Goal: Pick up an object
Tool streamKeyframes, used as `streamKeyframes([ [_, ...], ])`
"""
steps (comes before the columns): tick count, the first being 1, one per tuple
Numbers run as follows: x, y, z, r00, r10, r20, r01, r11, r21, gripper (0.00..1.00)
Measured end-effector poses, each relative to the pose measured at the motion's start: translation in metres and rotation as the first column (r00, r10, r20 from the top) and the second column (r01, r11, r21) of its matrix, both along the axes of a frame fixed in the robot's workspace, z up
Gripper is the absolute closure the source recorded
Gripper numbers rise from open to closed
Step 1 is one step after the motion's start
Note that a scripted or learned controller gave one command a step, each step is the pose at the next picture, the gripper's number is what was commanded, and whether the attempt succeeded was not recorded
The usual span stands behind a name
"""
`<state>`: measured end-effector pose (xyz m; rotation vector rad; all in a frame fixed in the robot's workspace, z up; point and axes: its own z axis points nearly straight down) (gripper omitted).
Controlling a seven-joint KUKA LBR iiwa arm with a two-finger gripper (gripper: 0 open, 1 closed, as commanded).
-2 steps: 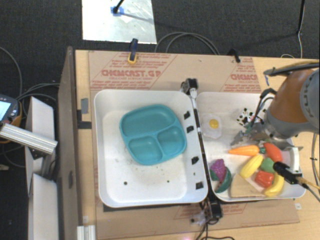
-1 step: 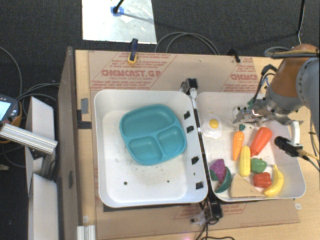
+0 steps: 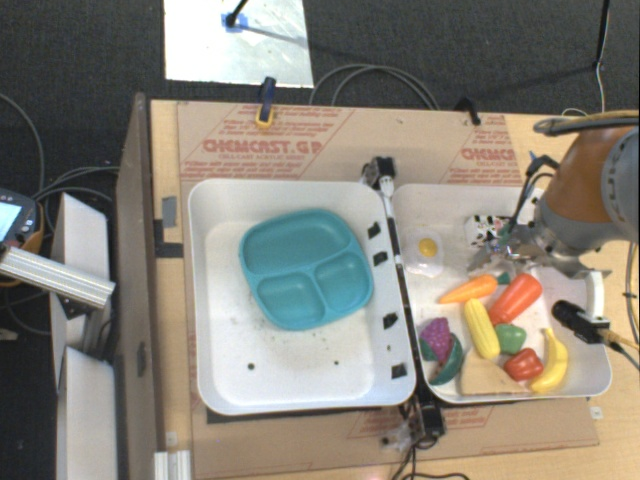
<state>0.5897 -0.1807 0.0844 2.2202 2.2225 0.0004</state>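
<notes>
Here, teal tray [image 3: 305,268] — left bin [image 3: 225,368].

Arm [image 3: 600,183] cut off at right edge; gripper [image 3: 497,248] blurred against bin [image 3: 300,193] clutter, fingers indistinct.

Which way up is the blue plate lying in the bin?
Right way up: the blue plate lies flat in the left bin, its three hollows facing upward.

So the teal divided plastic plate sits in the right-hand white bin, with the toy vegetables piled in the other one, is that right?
Not quite: the camera view shows the teal divided plastic plate in the left-hand white bin. The toy vegetables, such as the orange carrot and yellow corn cob, are indeed piled in the other one, the right-hand white bin.
</notes>
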Motion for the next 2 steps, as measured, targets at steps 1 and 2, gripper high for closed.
streamKeyframes([
  [1,-0.048,0.046,-0.001,1.000,0.002,-0.002,-0.002,1.000,0.003,0.00],
  [2,0.019,-0.003,0.028,1.000,0.003,0.009,-0.003,1.000,-0.005,0.00],
])
